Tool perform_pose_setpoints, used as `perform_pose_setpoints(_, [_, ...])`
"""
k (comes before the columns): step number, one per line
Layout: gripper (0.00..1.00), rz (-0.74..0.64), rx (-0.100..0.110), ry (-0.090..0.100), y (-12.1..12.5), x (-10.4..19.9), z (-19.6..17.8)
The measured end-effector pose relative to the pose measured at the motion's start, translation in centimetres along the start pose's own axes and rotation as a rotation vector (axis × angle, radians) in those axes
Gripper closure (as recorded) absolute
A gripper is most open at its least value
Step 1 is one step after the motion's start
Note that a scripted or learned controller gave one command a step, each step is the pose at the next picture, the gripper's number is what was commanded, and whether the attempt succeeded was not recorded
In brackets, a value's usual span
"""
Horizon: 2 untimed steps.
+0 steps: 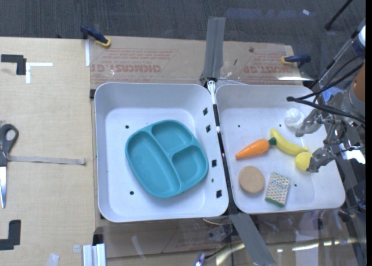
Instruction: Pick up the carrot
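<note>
The carrot point(254, 148) lies in the right bin point(325, 201), toward its 9 o'clock side, with its green top touching the banana point(289, 144) at its 3 o'clock. A round cookie point(251, 179) sits at the carrot's 6 o'clock, with a small packet point(278, 189) beside it. The gripper point(310, 146) hangs at the bin's 3 o'clock edge, fingers spread and seemingly empty, though glare muddies that. The risk: reaching in from there, it meets the banana first and may grab it, or shove it into the carrot.
</note>
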<state>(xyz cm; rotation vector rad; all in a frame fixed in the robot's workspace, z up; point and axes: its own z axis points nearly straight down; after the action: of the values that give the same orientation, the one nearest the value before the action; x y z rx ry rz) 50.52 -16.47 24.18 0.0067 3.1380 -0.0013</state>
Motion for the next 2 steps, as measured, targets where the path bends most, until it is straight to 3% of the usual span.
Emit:
perform_pose_setpoints(1, [0.0, 0.111, 0.0, 0.0, 5.3, -1.0, 14.5])
perform_pose_setpoints(2, [0.0, -0.264, 0.0, -0.003, 7.1, -10.0, 14.8])
